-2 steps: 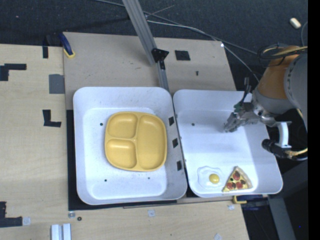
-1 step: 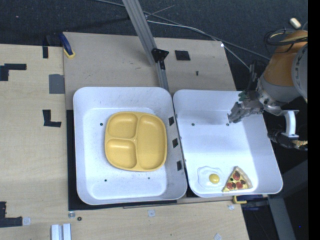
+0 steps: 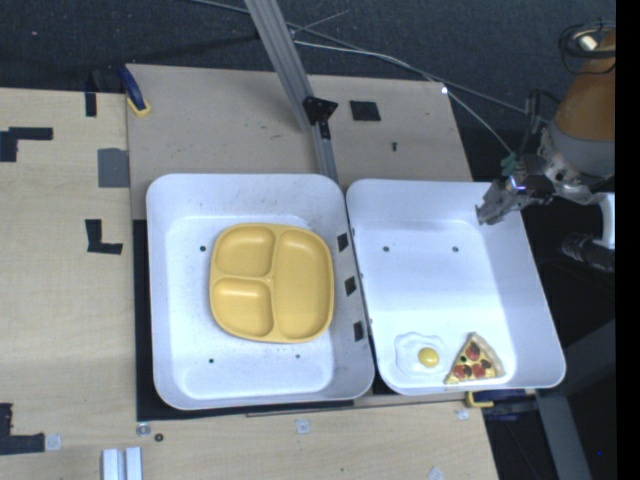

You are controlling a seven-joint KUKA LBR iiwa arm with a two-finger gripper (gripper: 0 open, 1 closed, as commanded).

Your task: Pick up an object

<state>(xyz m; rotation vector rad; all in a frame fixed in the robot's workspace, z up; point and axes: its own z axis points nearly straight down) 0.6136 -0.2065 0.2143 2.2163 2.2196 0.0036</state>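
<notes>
A toy fried egg and a toy pizza slice lie side by side in the near corner of the right bin. A yellow three-compartment plate sits in the middle of the left bin. My gripper hangs over the far right rim of the right bin, well away from the egg and pizza. Nothing shows between its tips.
A slanted metal pole rises behind the bins, with a black bracket near its base. Cables run across the dark floor at the back. Black clips sit along the seam between the bins.
</notes>
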